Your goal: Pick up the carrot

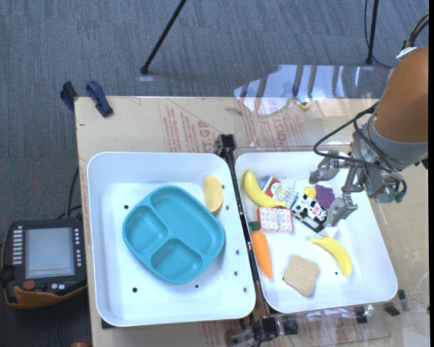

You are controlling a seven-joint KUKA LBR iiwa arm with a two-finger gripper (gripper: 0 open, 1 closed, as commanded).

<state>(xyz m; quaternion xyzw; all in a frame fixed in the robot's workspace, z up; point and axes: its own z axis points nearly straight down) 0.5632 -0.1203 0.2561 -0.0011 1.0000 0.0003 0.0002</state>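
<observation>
The orange carrot [262,253] lies in the right bin [380,266] near its left wall, pointing toward the front. My gripper [333,191] hovers over the right side of that bin, up and to the right of the carrot and well apart from it. Its fingers [341,210] stand open with nothing between them, above a purple toy [323,192] and a black-and-white cow-patterned item [309,210].
The right bin also holds two bananas [260,191] [334,253], a bread slice [301,275], a red-and-white box [275,220] and a small packet [278,188]. In the left bin [105,266] sit a blue divided plate [173,233] and a yellow piece [213,193].
</observation>
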